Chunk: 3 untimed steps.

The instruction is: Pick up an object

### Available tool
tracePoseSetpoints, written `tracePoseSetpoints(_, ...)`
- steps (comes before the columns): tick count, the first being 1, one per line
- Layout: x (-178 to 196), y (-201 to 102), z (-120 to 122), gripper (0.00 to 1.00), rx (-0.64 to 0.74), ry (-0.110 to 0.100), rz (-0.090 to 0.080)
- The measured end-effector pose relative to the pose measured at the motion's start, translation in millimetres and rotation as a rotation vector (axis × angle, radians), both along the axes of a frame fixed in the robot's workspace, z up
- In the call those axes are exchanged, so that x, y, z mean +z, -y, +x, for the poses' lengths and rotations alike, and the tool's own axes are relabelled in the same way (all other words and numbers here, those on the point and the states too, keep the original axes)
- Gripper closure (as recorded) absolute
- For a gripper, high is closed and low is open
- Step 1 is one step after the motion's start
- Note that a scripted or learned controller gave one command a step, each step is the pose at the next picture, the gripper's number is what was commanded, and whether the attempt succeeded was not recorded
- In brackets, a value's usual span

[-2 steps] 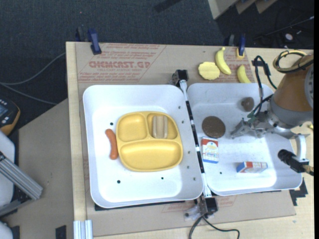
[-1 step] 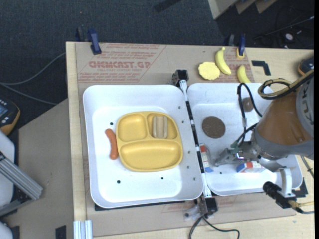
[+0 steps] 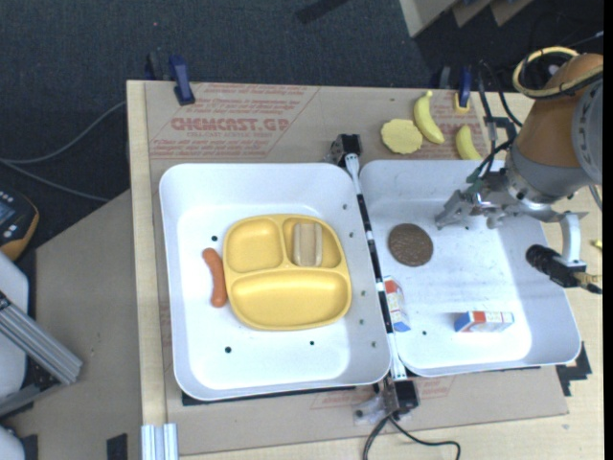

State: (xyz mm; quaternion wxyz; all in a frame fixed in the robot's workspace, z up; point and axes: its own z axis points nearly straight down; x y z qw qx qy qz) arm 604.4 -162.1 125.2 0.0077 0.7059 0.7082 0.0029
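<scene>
While 2 bins [image 3: 192,199] sit, 2 bananas [image 3: 428,118], 1 tray [image 3: 287,295]

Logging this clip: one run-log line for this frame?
gripper: over right bin, nothing visibly held | nearest: brown disc | divided yellow plate: left bin

Glossy yellow plastic tray [image 3: 287,300], smooth white bins [image 3: 192,209], matt cardboard bench [image 3: 230,123]

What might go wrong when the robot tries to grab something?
The brown cookie lies flat on the right bin floor, so the gripper may slide over it without catching an edge. The small box sits near the bin's front wall, which could get in the way. The tube hugs the divider between bins, leaving little room to grasp.
</scene>
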Motion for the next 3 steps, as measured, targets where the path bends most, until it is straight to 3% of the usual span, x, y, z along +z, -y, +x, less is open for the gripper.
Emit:
tracePoseSetpoints(1, -42.7, -57.1, 53.2, 0.0, 0.004, -0.011, 0.007)
tracePoseSetpoints(2, -40.8, -60.6, 2.4, 0.0, -0.005, -0.021, 0.009)
tracePoseSetpoints(3, -41.0, -68.2, -33.7, 0.0, -0.005, -0.02, 0.009)
